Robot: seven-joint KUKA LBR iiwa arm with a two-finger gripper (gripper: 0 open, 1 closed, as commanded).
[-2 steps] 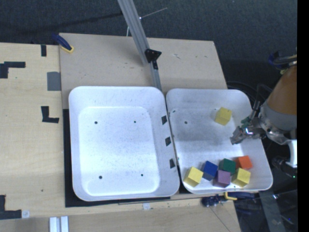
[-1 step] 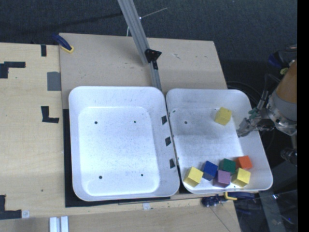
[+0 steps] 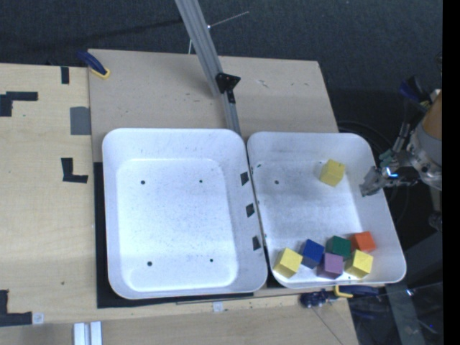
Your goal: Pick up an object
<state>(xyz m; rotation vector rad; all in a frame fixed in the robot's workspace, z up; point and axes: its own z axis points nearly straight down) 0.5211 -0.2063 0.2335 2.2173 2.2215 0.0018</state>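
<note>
Several small cubes lie in the right bin [image 3: 287, 157]. A yellow cube [image 3: 331, 172] sits alone near its far right. Along the front edge cluster a yellow cube [image 3: 288, 261], a blue cube [image 3: 313, 252], a purple cube [image 3: 333, 264], a green cube [image 3: 338, 247], an orange cube [image 3: 364, 241] and another yellow cube [image 3: 361, 263]. My gripper [image 3: 375, 180] hangs at the bin's right rim, right of the lone yellow cube, with nothing seen between its fingers.
The left bin [image 3: 172, 210] adjoins the right one. A slanted metal pole [image 3: 205, 42] with a black clamp [image 3: 227, 83] rises behind the bins. Blue clamps sit at the bench's far left corner [image 3: 93, 63] and front edge [image 3: 320, 299].
</note>
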